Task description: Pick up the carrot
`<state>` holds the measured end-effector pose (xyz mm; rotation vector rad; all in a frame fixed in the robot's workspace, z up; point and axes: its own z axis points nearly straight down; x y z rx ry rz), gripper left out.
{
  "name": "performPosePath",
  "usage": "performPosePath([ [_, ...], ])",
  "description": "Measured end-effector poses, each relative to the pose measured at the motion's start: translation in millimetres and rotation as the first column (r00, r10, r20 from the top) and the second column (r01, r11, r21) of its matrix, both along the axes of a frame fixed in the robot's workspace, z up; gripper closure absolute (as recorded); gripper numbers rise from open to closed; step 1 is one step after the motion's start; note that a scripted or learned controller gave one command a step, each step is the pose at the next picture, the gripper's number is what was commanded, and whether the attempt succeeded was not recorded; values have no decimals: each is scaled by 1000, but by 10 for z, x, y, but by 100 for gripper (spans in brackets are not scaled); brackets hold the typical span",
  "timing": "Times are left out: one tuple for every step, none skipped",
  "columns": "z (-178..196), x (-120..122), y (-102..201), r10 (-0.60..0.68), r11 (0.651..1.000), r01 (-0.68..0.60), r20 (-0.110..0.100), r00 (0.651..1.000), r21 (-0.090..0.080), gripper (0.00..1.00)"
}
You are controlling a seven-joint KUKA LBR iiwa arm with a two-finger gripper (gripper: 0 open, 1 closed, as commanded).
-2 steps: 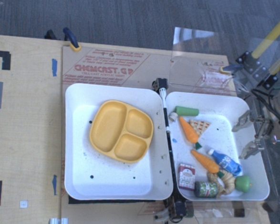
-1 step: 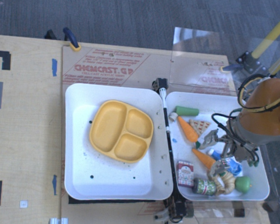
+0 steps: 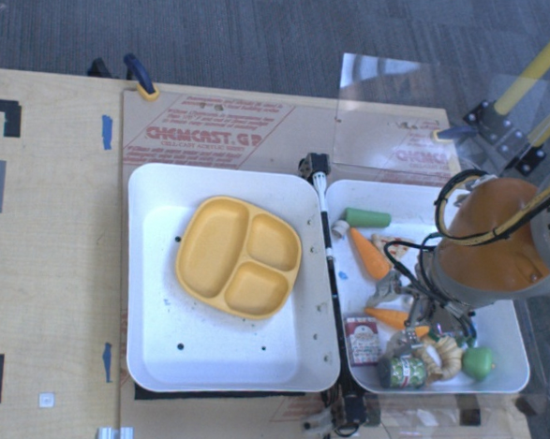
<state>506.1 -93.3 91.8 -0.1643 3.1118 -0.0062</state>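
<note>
From here I can't tell my gripper's [image 3: 408, 306] spread, and crowding around the carrot [image 3: 370, 255] at frame right risks snagging the can [image 3: 405, 370] instead.

A single fixed camera hangs above the table [image 3: 38, 244] and looks down at a slant, so the far edge of the table sits toward the top of the frame, with grey floor [image 3: 270, 26] beyond it. It stands far enough back to take in both white bins whole: the left bin [image 3: 144, 345] near the table's middle and the right bin [image 3: 514, 357] by the table's right edge. The arm [image 3: 494, 239] enters from the right side, partly covering the right bin. The near edge of the table falls outside the bottom of the frame.
</note>
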Motion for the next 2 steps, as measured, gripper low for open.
performPosePath([
  [-9,740,13,-169,986,169,-5,986,4,0],
  [-17,1273,-24,-336,942,336,-23,942,4,0],
])
